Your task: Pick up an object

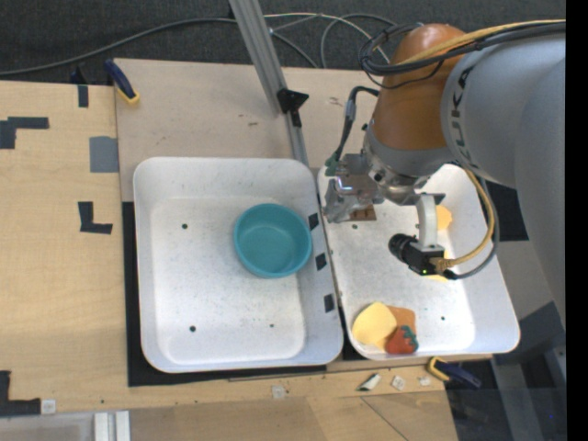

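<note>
My gripper (346, 202) hangs low over the far left part of the right bin (459, 333), close to the wall it shares with the left bin. A small brown object (366, 214) lies right under it, mostly hidden by the gripper. At the right bin's near edge sit a yellow piece (372, 324), an orange piece (405, 319) and a small red fruit-like toy (401, 342), bunched together. Behind the arm, a yellow object (445, 217) peeks out. A teal bowl (272, 239) stands upright in the left bin (175, 338).
A grey metal pole (266, 58) slants down to the far edge between the bins. Cables (312, 26) trail across the bench behind. The arm's bulk (432, 108) covers the far right of the right bin. A black cable fitting (411, 250) hangs over that bin's middle.
</note>
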